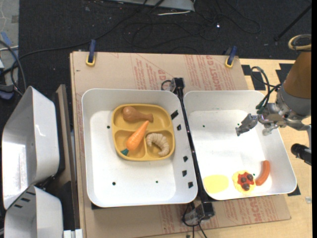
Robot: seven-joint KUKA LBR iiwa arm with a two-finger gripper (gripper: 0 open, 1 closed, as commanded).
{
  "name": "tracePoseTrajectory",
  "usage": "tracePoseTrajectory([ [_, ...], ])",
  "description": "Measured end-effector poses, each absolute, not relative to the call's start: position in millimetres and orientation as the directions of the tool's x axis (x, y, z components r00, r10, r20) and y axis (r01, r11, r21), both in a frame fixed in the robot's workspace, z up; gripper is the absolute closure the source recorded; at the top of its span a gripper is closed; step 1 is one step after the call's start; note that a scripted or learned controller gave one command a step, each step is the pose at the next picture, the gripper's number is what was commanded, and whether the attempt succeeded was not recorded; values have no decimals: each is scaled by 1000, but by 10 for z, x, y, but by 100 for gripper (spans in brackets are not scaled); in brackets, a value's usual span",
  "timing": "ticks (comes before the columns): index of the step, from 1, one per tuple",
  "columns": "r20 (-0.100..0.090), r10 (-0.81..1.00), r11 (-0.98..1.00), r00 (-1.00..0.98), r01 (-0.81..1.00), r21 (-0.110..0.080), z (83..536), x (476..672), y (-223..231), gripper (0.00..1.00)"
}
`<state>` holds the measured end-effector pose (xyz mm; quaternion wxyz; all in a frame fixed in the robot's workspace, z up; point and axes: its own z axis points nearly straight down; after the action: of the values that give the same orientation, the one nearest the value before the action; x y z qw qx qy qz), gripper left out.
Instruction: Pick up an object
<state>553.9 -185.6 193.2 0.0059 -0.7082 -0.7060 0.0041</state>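
Toward the bin's near edge from the gripper (246, 127) lies a sausage (263, 172).

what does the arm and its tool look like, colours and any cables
The arm enters from the right as a rounded body, orange-brown on top and grey lower down near the wrist. From it projects a small metallic grey tool with thin, dark-tipped fingers. Black cables loop beside the arm near the right bin's upper edge.

Dark floor (44, 24) strewn with cables (148, 26); cardboard-topped bench (148, 68), yellow clamps (90, 59) at rear edge.
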Motion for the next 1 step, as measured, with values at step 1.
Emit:
tracePoseTrajectory([
  [1, 0, 1000, 1, -1, 1000, -1, 2013, 5572, -1850, 0],
])
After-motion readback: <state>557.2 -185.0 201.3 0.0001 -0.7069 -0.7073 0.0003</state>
